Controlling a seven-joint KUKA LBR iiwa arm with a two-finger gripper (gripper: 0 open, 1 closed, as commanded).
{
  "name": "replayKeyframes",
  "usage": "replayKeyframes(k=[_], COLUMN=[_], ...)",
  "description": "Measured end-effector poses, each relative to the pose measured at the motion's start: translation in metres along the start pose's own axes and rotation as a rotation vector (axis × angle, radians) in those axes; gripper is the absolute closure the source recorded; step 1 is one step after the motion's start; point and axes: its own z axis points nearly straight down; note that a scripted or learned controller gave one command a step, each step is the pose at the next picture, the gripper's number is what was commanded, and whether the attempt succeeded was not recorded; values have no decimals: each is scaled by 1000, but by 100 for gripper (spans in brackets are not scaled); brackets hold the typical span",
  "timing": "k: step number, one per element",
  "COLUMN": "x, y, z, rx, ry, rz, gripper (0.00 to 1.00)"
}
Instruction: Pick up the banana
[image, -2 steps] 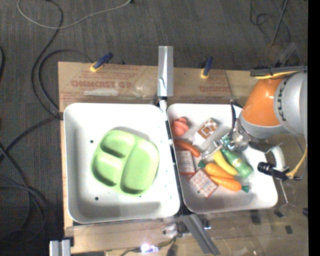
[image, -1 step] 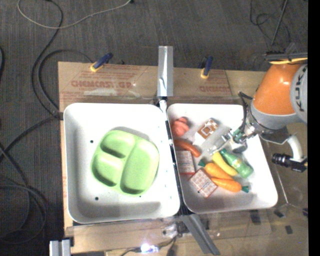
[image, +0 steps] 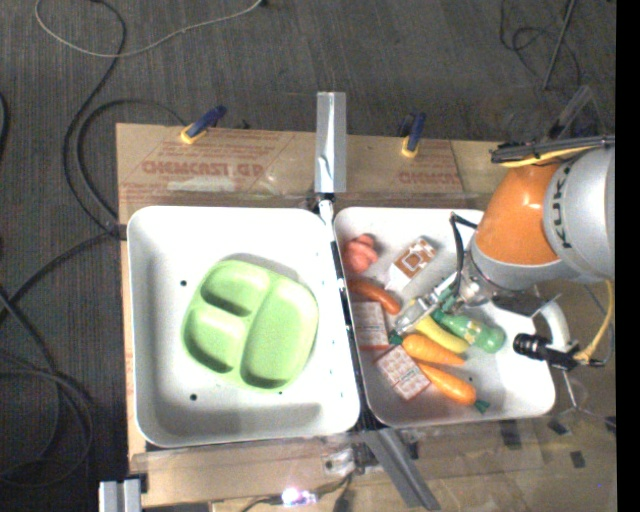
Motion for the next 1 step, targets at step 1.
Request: replayKeyframes(k=[1], x=[0], y=[-1], z=[-7], rx=[1], ry=[2], rz=[2], gripper=[100])
